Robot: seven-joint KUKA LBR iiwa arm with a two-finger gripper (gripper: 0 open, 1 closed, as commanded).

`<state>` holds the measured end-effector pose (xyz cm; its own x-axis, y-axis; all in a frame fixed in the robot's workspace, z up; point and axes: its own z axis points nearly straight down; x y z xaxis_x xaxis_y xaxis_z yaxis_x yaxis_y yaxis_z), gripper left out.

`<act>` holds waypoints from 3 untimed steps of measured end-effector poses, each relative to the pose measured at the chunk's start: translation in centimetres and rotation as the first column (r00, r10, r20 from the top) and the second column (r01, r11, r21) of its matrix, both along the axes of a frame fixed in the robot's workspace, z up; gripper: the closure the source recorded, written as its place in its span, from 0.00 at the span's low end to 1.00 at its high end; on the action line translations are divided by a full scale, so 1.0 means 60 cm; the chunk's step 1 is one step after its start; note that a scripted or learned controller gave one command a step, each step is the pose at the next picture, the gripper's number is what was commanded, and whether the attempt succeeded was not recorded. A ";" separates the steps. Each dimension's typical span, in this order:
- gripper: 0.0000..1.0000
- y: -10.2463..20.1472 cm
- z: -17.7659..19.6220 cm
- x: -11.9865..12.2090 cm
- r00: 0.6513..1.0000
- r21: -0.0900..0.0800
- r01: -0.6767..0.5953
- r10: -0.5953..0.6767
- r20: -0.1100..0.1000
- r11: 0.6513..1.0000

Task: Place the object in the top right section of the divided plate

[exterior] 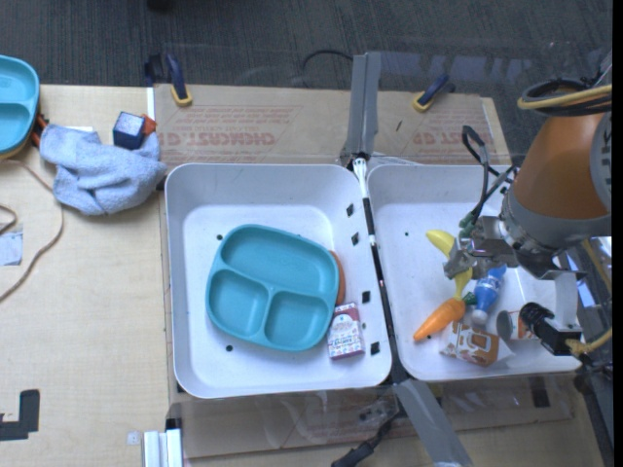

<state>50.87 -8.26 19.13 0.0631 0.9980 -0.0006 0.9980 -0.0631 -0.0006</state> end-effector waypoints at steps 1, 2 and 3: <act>1.00 0.140 0.046 0.033 0.999 0.000 -0.039 0.039 -0.001 0.999; 1.00 0.248 -0.002 0.118 0.994 -0.001 -0.105 0.105 -0.003 0.994; 1.00 0.389 -0.008 0.219 0.974 -0.002 -0.224 0.224 -0.002 0.974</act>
<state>64.04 15.07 18.67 -0.1625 0.9867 -0.0029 0.9867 0.1624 -0.0023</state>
